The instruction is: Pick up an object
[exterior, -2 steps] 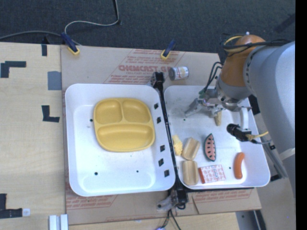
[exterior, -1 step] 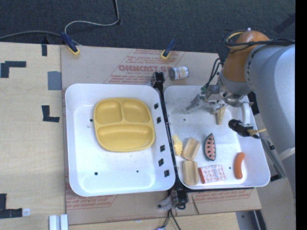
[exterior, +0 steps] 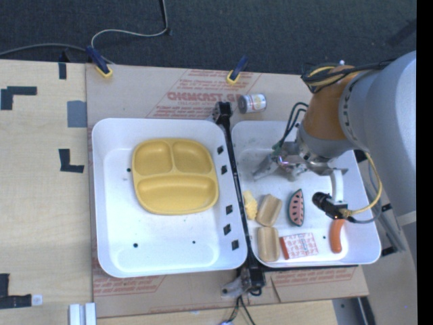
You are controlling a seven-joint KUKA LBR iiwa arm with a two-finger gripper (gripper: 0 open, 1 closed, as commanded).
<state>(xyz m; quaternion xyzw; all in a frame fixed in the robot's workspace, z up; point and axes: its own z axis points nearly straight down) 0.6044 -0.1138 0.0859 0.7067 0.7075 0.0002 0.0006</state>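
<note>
Nearest, in the right bin [exterior: 365, 252], lie bread pieces [exterior: 268, 242], a watermelon slice [exterior: 295, 207] and a hot dog [exterior: 336, 236], none lifted. Farther back the hand [exterior: 287, 161] hangs low over bare bin floor; whether it is open or closed I cannot tell. Picking remains undone.

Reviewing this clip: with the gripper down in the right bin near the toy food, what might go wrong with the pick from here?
1. The gripper sits over bare floor of the right bin, above the food items, so closing here may grab nothing.
2. The yellow piece, bread slice and watermelon slice lie close together; a descent there may nudge neighbours or catch two.
3. The yellow piece lies by the bin wall, leaving little finger room.
</note>
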